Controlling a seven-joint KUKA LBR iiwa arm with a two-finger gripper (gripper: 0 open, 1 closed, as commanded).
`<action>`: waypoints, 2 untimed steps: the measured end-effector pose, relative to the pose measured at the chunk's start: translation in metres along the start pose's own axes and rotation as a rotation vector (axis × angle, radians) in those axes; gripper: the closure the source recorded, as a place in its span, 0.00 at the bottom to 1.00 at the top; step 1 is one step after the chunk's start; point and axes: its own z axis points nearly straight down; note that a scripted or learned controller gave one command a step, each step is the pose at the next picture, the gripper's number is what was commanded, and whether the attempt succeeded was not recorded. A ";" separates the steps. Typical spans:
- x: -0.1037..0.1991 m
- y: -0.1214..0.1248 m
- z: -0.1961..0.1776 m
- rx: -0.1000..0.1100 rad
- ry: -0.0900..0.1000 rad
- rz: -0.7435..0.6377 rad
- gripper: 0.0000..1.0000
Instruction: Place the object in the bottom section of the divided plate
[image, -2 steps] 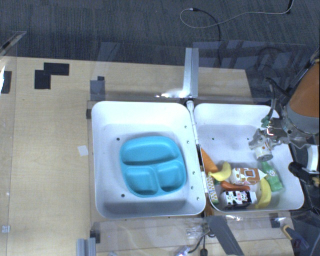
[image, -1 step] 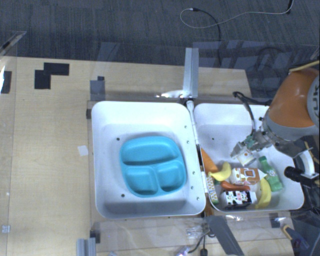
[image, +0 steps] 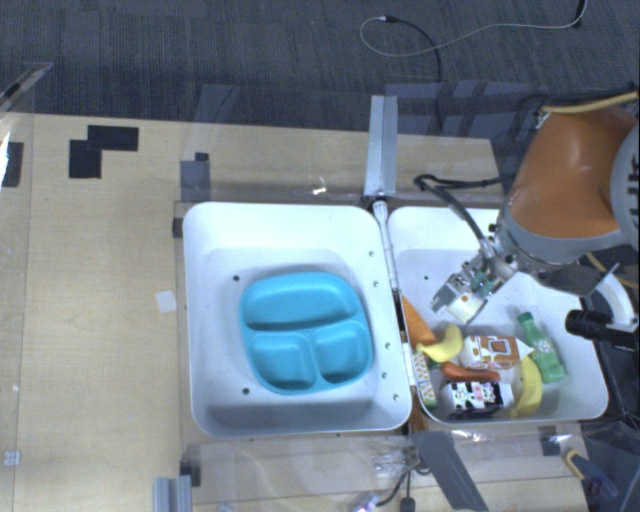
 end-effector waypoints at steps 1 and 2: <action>0.032 0.041 0.045 0.002 0.003 -0.156 1.00; -0.007 0.004 -0.065 -0.002 -0.003 -0.439 1.00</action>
